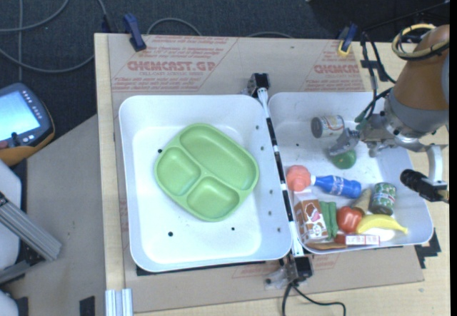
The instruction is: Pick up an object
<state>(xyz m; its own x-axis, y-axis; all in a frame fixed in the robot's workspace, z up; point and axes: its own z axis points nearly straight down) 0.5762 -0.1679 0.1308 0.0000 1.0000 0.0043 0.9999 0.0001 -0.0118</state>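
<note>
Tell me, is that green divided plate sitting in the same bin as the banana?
No, the green plate lies alone in the left bin, while the banana lies in the right bin.

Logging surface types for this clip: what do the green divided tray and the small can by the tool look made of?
Green tray: probably moulded plastic, matte, one even colour with soft rounded compartment edges. Can: looks like metal, its end silvery and shiny, with a printed label around it.

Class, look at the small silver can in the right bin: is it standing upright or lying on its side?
Lying on its side. The silver can shows its round end facing left and its labelled wall running along the floor of the right bin.
</note>
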